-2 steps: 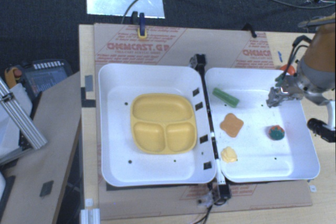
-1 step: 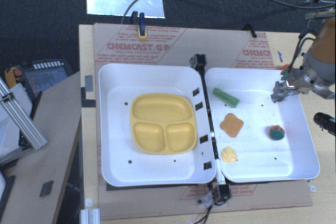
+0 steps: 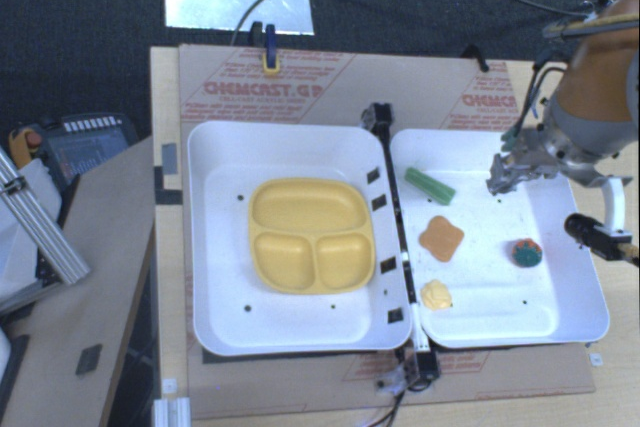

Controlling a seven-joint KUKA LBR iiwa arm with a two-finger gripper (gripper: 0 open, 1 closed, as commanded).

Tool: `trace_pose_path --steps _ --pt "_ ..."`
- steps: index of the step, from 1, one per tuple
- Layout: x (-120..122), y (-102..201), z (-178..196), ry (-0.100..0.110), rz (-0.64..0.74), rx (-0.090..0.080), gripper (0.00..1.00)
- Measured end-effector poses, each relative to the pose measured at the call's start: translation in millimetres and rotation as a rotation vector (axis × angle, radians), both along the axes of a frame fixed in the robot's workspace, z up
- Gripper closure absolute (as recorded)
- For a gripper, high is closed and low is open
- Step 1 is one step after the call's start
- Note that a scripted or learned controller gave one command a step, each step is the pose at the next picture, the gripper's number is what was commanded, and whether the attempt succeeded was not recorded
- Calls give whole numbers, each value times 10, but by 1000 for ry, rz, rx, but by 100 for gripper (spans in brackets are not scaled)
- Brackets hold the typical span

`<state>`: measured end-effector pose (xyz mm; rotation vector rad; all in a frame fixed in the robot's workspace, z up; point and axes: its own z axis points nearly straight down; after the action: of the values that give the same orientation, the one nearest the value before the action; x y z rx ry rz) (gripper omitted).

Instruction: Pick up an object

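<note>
Camera view, looking down at a slant: you see two shallow white bins side by side on a bench. Your left bin [image 3: 210, 215] holds a yellow compartment tray [image 3: 308, 233] with three sections, lying flat near the middle. Your right bin [image 3: 570, 315] holds four small objects, all apart from one another: a green stick [image 3: 429, 185] lying at an angle near the upper left corner, an orange piece [image 3: 441, 238] below it, a pale yellow piece [image 3: 436, 294] lower still near the left wall, and a round green and red object [image 3: 527, 252] toward the right side. Your arm comes in from the right, its orange band [image 3: 598, 75] high over the bin's far corner. The gripper [image 3: 502, 177] hangs over the upper part of the right bin, to the right of the green stick and well apart from it. You cannot tell from this angle how its jaws stand; nothing shows between them.
</note>
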<state>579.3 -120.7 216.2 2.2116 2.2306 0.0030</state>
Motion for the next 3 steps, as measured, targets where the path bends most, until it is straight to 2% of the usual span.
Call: trace_pose_path --steps 1,2,3 --pt "74 607 82 -1 2 2 100" --pt "196 1163 -14 0 2 1 100" --pt "274 1629 86 -1 1 1 100"
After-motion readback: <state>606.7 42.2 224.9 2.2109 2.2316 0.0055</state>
